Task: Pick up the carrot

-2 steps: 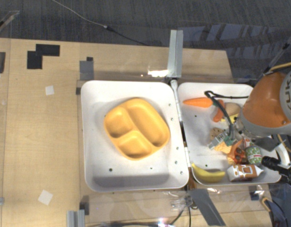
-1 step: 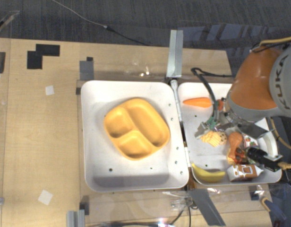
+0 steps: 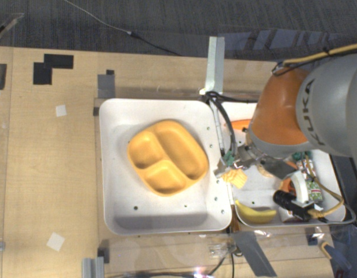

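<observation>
The arm (image 3: 317, 109), grey with its orange band, looms closest to the lens and bends down over the right bin (image 3: 335, 172), hiding most of it. Its wrist hardware sits low in that bin, and the pincer itself is buried under the arm's bulk, so I cannot tell whether it is released or clenched, or whether it has anything.

An orange sliver (image 3: 241, 123) peeks out at the far edge of the right bin, just beside the arm's orange band; this may be the carrot, though too little shows to be sure. A second small orange bit (image 3: 286, 184) shows near the wrist. A yellow banana (image 3: 257, 214) lies along the near edge of the same bin, and a pale yellow piece (image 3: 235, 179) sits by the divider between the bins.

The left bin (image 3: 117, 213) carries a yellow divided tray (image 3: 167, 155), well apart from the arm.

The step in hand looks like the reach or descent into the right bin. The next move calls for the pincer to settle squarely on the carrot, clear of the banana, before lifting.
</observation>
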Robot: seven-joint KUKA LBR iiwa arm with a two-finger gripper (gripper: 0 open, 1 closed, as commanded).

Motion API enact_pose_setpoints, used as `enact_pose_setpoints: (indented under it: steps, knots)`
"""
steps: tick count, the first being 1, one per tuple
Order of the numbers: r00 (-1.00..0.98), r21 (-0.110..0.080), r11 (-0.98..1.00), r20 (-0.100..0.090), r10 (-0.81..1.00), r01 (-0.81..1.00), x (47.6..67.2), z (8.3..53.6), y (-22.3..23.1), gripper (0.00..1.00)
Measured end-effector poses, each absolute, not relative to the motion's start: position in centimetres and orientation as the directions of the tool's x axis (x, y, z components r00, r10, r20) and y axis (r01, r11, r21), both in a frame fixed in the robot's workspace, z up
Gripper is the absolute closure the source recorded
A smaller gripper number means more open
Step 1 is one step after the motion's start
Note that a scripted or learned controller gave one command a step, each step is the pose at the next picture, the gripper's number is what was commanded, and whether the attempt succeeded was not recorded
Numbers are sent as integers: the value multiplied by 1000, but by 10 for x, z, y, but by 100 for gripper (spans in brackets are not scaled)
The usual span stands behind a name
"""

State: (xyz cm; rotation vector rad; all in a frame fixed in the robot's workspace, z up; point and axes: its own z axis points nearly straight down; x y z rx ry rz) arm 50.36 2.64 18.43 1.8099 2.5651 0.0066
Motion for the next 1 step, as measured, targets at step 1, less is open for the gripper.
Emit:
enact_pose_setpoints:
  steps: [1]
  knots:
    - [-279,3,279,3,960,960,487,184,113,100]
